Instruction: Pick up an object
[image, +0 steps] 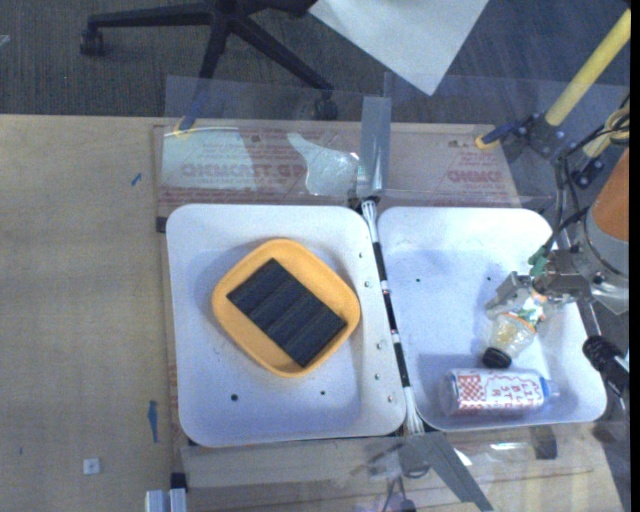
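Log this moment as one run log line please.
gripper: over right bin, above small bottle | tube: lying near front | left bin: yellow dish

Two shallow white plastic bins sit side by side on the pale wooden table (70, 300): the left bin (200, 400) and, touching its right edge, the right bin (440, 250). Behind the left bin stands a black swivel-chair base (230, 40) on the dark floor.

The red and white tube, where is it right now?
The red and white tube lies on its side along the near edge of the right bin, just below the small clear bottle.
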